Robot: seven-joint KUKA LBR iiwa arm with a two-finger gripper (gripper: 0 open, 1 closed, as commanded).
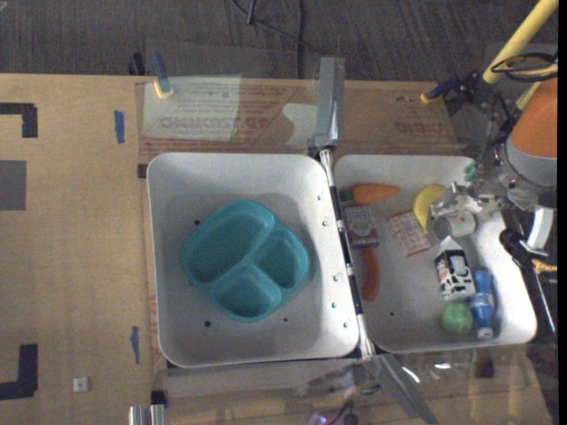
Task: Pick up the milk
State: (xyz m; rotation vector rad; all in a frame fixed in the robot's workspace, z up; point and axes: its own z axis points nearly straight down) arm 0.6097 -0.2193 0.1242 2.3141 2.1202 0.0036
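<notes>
The milk (454, 274) is a small white carton with black cow patches. It lies in the right bin (518, 330), right of centre, its top end pointing toward the back. My gripper (457, 209) hangs over the same bin, just behind the carton's top end and beside a yellow fruit (429, 204). The view shows nothing held in it. The grey wrist with its orange band (537, 131) reaches in from the right edge.
Around the milk in the right bin lie a blue bottle (482, 303), a green ball (457, 319), a carrot (376, 193), a red sausage-like item (370, 274), a small box (361, 227) and a flat packet (407, 234). The left bin (168, 326) holds a teal divided plate (246, 259).
</notes>
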